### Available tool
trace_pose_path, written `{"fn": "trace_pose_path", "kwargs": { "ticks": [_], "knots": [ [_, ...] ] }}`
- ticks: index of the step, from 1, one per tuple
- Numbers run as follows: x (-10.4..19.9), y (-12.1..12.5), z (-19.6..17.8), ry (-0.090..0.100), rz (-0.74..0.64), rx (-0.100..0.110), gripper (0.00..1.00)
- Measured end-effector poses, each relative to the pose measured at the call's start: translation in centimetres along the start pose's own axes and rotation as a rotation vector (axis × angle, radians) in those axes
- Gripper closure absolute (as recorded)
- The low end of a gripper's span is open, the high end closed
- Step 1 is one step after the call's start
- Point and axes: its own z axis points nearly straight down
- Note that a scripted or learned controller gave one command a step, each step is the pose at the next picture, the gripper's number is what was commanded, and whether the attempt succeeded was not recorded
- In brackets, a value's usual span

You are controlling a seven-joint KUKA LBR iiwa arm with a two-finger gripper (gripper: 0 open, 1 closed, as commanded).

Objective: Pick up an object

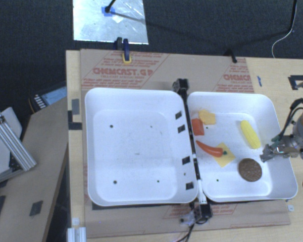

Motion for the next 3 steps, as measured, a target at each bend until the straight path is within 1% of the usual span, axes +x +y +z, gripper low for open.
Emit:
{"fn": "trace_pose_path", "kwargs": {
  "ticks": [1, 2, 3],
  "knots": [
    [0.0, 0.1, -0.3, -0.002, 0.0, -0.004, 0.0],
    [-0.1, 0.2, -18.3, -0.009, -0.005, -0.023, 0.0],
    [0.0, 5.1, -19.8, -0.004, -0.007, -0.01, 0.0]
  ]
}}
